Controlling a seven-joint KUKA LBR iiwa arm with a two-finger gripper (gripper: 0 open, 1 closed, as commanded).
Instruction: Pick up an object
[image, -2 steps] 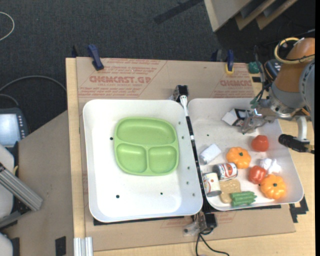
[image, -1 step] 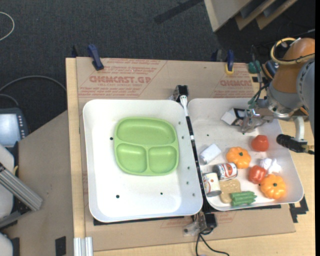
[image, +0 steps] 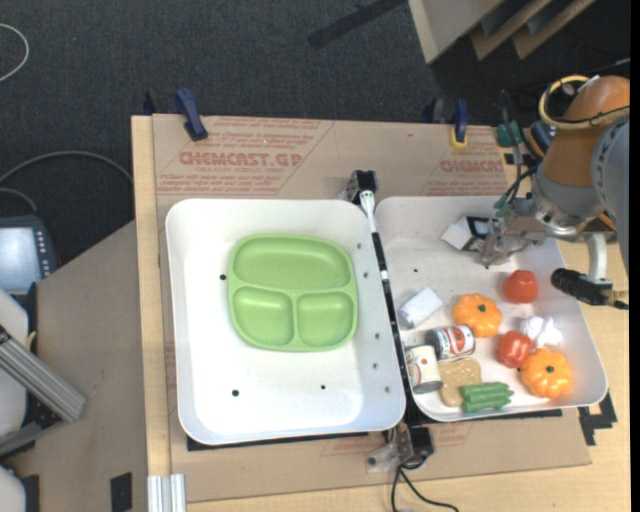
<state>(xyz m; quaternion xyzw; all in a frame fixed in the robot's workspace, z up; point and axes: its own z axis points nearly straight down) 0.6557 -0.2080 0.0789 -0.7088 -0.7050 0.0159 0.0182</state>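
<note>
Two shallow white bins sit side by side on a brown cardboard-covered tabletop (image: 300, 150) printed with red lettering. The left bin (image: 200, 330) holds one light green plastic plate with three compartments (image: 293, 291), lying flat near the bin's middle.

The right bin (image: 420, 225) holds a cluster of small things toward its near and right parts. There are two orange toy pumpkins: one (image: 478, 314) near the middle, one (image: 546, 372) at the near right corner. There are two red round toy fruits: one (image: 519, 287) toward the right, one (image: 513, 348) nearer, just beside the second pumpkin. One small red-and-white can (image: 452, 342) lies on its side, its long axis running left to right. One second small can with a red label (image: 422, 368) sits near the dividing wall. One tan cracker-like piece (image: 460, 378) touches one green ridged toy vegetable (image: 486, 397), whose long axis runs left to right. One white block (image: 420, 304) and one crumpled white piece (image: 541, 329) complete the group. One small white-and-grey item (image: 460, 234) lies just left of the arm's tip.

The grey arm reaches in from the right, and its pincer (image: 494, 243) is low over the far part of the right bin, pointing down; whether it is released or clenched cannot be told. Blue clamps (image: 190, 113) grip the tabletop's far edge. Dark carpet (image: 250, 50) covers the floor beyond.
</note>
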